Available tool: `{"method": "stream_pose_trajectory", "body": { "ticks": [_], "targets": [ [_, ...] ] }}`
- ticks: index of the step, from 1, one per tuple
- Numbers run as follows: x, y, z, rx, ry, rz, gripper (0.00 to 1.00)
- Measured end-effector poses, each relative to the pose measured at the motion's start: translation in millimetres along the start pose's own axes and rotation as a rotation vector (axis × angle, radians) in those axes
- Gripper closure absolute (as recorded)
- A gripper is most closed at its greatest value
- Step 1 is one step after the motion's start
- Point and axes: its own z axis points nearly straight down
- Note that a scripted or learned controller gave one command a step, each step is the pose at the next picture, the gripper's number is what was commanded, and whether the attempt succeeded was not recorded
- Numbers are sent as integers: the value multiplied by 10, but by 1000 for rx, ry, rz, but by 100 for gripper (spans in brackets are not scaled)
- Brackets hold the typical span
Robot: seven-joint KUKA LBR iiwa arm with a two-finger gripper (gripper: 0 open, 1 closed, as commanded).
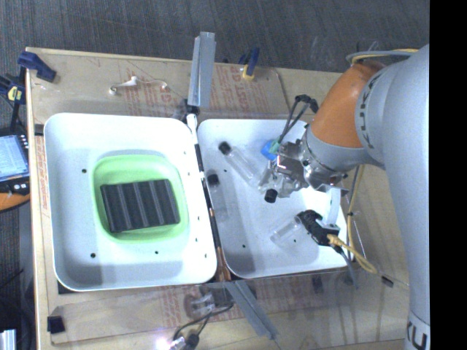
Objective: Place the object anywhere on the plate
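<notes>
The object to move is most likely 1 of the small items in the right bin [244,257], and the best candidate is the clear tube [239,161] with a black cap, lying on its side near the bin's far wall, just left of the gripper [281,177]. Which item the program intends cannot be told for certain. The tube looks light, rigid and smooth, so it would probably roll or slip out under a pinch near an end. A grip across its middle, square to its long axis, seems safest. Its transparency also makes its edges hard to read against the white floor. A second capped clear piece [217,195] lies near the bin's left wall. The arm [350,122] reaches in from the right with its wrist bent down over the middle of the right bin, the gripper low above the floor. Whether the gripper is open, closed or holding anything cannot be told, as its tip is lost in dark clutter. The green plate [109,170] sits in the left bin [66,254], well apart, with a dark ridged block [139,204] covering its centre.
</notes>
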Motion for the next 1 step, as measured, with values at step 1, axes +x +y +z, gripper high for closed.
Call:
{"method": "stream_pose_trajectory", "body": {
  "ticks": [1],
  "targets": [
    [0,0,-1,0,0,0,0]
  ]
}}
